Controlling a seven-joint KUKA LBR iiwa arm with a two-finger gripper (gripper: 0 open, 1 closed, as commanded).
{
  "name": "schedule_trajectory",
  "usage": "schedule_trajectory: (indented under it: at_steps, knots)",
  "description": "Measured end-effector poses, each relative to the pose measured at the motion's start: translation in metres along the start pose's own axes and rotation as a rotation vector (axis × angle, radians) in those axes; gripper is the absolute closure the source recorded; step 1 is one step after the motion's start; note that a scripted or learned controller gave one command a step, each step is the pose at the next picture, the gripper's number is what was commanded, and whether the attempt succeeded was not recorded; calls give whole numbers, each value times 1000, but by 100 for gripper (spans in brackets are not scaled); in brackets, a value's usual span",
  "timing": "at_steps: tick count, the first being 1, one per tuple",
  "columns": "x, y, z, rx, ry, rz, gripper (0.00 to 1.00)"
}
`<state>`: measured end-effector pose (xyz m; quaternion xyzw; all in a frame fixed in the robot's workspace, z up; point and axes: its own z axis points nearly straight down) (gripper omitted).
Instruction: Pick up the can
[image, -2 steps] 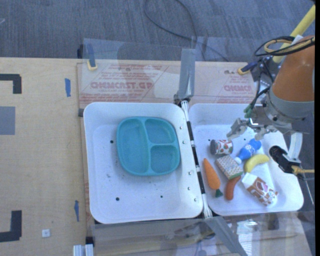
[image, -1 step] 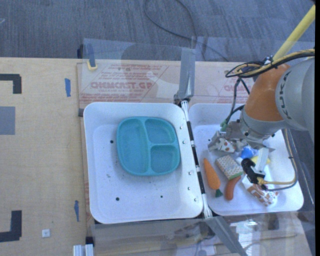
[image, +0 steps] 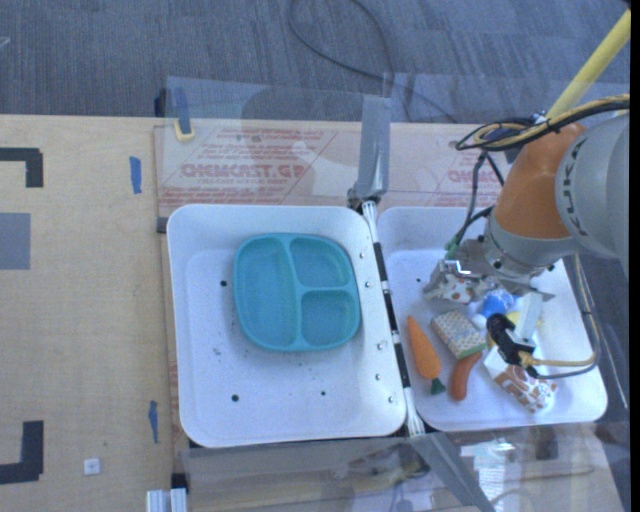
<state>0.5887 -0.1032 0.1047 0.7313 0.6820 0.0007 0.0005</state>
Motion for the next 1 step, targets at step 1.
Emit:
schedule_trajectory:
  at_steps: [1]
  knots:
    - [-15,6,-119,5,-2,87,100]
